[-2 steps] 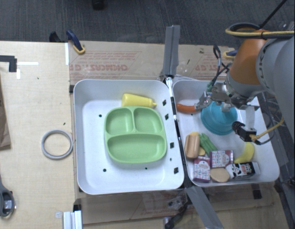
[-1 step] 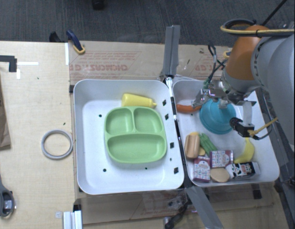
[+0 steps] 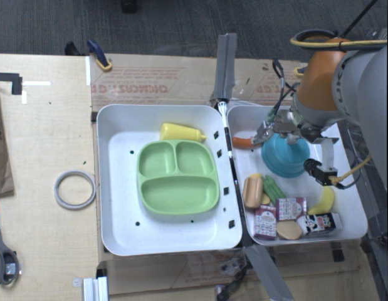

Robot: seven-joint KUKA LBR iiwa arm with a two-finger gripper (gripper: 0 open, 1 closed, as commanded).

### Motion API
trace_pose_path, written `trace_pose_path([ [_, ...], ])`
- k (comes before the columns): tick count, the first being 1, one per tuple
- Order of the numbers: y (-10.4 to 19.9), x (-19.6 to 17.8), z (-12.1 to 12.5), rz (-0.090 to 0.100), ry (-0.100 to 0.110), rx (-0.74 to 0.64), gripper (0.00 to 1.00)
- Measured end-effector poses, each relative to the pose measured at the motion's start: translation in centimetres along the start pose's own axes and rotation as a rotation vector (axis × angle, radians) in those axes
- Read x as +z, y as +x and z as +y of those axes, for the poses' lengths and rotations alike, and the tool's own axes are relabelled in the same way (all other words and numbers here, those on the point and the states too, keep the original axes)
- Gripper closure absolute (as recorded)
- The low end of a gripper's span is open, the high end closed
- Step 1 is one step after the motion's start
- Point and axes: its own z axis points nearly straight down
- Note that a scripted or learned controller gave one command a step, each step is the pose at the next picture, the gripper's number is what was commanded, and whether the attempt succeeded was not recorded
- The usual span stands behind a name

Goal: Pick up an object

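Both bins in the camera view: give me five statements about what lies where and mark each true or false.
1. The green divided plate lies in the left bin. True.
2. The yellow bottle lies in the right bin. False: it lies in the left bin, beyond the plate.
3. The claw is above the right bin, beside the blue bowl. True.
4. The grey ring lies on the plate. False: it lies on the bench, left of both bins.
5. The banana lies in the right bin. True.

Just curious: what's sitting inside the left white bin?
A green divided plate fills most of the left white bin, with a yellow bottle-like object behind it. Whatever lies beneath the plate is covered.
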Motion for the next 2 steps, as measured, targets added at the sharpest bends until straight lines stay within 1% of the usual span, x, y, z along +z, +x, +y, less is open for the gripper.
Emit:
trace_pose_path([
  [1, -0.08, -1.34, 0.30, 0.002, -0.006, 0.002, 1.00],
  [2, 0.08, -1.36, 0.32, 0.004, -0.005, 0.000, 0.00],
])
